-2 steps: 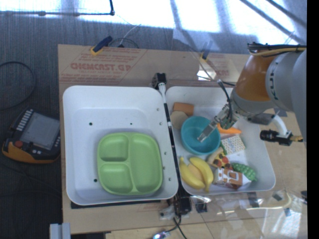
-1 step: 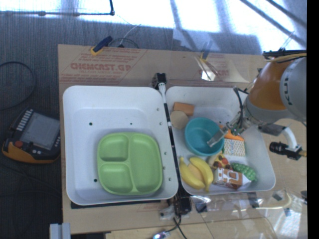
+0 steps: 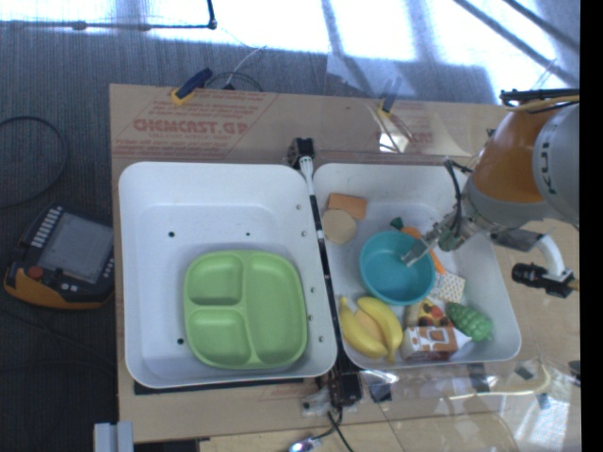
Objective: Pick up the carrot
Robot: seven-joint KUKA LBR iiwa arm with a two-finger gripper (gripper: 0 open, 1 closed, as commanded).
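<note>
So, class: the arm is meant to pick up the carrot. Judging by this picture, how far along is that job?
Done: the arm has reached into the right bin, and the gripper sits low over the blue bowl. In hand: it appears to be closing in on the carrot, an orange sliver showing at the bowl's far rim beside the gripper. Left: nothing shows between its fingers, so the grasp and the lift remain.

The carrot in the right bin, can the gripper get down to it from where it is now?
Probably, but it's tight. The gripper hangs over the blue bowl, and the carrot lies mostly hidden beside the bowl's far rim under the gripper, so the rim may crowd the fingers.
</note>
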